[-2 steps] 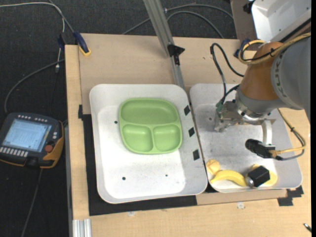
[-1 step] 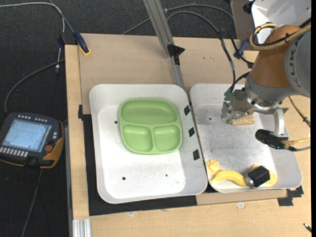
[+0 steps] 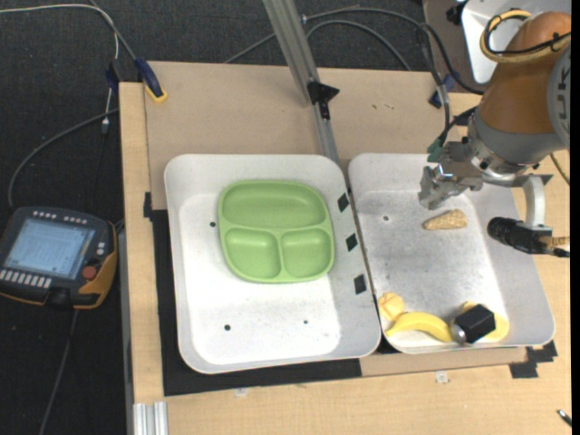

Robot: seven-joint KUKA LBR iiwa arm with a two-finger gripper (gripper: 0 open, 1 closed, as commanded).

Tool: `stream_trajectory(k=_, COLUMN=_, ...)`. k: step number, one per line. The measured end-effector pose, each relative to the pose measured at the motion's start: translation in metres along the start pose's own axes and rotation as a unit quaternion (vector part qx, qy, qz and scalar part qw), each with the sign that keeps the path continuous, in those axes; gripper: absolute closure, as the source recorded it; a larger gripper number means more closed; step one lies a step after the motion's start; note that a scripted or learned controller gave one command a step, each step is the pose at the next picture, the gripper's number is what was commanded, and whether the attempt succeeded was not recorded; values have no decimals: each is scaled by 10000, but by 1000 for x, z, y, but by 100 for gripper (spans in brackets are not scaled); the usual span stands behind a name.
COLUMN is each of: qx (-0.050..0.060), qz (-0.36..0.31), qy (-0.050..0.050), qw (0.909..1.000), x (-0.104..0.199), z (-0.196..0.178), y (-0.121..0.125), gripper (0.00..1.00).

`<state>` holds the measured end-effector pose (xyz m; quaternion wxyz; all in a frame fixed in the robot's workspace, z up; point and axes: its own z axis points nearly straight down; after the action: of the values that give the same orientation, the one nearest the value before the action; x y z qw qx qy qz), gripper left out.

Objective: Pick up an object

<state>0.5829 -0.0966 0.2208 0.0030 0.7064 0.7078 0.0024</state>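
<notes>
The right bin holds a small tan, bread-like piece near its far right side. At its near edge lie a yellow banana and, touching the banana's right end, a black block with a silver end. My gripper hangs just above and slightly left of the tan piece, close to it. Nothing is visibly held.
A green divided plate lies in the left bin. A slanted metal pole stands behind the bins. A teach pendant sits off the bench at the left.
</notes>
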Motion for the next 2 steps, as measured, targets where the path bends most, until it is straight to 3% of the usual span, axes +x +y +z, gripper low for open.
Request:
stream_trajectory(k=1, qx=18, qz=1, qy=4, qw=10000, x=0, z=-18, y=1, gripper=100)
stream_trajectory(k=2, qx=47, qz=-16, qy=17, qw=10000, x=50, z=-6, y=-1, gripper=100)
